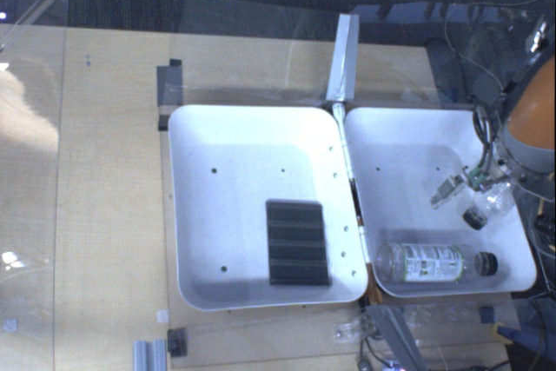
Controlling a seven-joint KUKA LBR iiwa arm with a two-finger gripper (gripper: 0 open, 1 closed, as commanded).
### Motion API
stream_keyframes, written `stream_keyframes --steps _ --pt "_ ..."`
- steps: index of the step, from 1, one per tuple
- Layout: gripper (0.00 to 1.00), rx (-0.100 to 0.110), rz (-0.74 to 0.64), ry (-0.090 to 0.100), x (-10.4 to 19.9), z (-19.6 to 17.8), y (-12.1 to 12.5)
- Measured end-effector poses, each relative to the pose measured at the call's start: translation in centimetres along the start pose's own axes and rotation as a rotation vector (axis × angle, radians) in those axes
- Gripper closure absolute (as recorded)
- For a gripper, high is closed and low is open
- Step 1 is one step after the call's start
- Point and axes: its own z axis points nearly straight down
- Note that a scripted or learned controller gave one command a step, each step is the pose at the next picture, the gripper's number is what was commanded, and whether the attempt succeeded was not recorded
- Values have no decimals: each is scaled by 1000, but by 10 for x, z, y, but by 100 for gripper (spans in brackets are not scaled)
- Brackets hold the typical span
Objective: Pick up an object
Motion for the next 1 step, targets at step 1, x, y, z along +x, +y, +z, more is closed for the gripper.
stream_keyframes --steps 1 --pt "0 0 -7 0 14 -20 -35"
